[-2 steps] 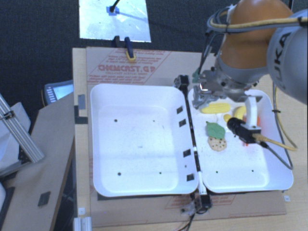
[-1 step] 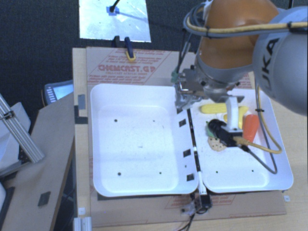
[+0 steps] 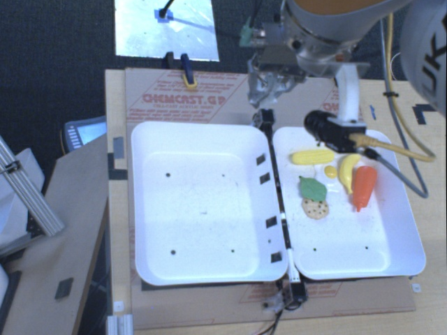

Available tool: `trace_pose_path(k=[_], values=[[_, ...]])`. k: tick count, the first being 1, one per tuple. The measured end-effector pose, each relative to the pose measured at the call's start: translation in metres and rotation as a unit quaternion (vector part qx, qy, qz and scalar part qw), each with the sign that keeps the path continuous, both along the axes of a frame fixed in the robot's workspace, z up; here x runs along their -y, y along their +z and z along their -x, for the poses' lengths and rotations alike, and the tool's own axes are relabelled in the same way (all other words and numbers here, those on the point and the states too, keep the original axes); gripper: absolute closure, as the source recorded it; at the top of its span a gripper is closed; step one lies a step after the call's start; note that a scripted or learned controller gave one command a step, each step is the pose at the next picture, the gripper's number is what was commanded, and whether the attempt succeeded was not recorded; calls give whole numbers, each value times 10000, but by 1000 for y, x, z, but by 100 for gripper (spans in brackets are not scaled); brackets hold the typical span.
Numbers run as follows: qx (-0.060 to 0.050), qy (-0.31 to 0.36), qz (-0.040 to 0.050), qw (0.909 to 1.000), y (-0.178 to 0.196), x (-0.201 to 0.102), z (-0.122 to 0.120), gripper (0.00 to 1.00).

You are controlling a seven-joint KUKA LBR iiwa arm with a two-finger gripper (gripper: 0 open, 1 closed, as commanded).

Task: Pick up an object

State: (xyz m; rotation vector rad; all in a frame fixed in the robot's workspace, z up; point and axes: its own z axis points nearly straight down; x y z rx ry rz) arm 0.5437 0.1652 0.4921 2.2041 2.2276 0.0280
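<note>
Carrot [image 3: 363,185] in right bin [image 3: 398,257], hand [image 3: 265,103] above, apart

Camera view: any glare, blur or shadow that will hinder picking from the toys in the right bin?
Camera view: the toys read sharp, the carrot and corn cob clearly outlined; the arm's wrist up top is large and soft; the end effector is dim and hard to read; the foil sheet behind glares; the right bin is evenly lit.
</note>
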Motion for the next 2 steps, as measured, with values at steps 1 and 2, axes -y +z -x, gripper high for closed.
trace_pose_path(k=[1,2], values=[[-86,-23,30,10000,-13,-5,42,100],[-136,-54,52,9999,-155,4,44,100]])
